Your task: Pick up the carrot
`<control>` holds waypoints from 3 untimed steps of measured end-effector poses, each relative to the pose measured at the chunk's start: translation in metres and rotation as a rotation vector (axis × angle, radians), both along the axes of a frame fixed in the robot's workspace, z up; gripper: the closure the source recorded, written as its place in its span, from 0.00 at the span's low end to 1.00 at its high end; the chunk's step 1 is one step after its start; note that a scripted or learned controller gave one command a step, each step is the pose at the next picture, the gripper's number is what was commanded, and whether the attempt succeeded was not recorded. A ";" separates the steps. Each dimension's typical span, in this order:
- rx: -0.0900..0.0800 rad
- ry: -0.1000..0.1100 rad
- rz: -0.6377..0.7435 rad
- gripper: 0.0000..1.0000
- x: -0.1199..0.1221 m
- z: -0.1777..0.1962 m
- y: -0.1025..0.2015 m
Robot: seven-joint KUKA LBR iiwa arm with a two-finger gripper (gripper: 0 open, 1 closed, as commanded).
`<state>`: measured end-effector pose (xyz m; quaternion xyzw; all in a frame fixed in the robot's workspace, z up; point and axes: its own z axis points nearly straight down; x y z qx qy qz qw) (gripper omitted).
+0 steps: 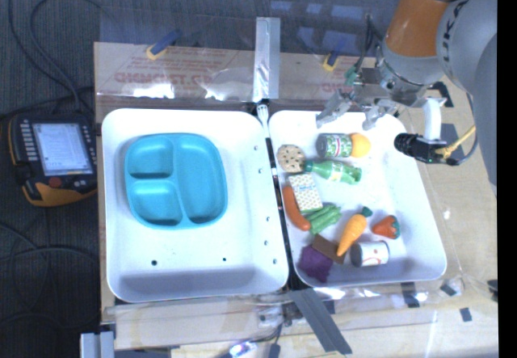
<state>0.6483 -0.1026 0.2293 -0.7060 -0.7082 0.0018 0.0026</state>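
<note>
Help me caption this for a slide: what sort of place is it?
Probably a robotics lab test bench: an industrial arm's end effector over two white bins, toy food such as a carrot, and a teach pendant on the carpet.

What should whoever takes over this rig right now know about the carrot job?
Gripper: jaws open, holding nothing, hovering over the far edge of the right bin above the green can.
Carrot: lying in the right bin's near half, tip toward the purple block, between the green vegetable and the small strawberry-like piece.
Done: nothing grasped yet.
Left: move over the carrot, descend, close, lift.
</note>
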 end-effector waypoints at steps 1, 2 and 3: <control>-0.004 -0.001 -0.030 0.00 -0.005 -0.026 -0.105; -0.001 0.002 -0.351 0.00 -0.134 -0.114 -0.080; -0.010 -0.020 -0.049 0.00 -0.158 -0.138 -0.042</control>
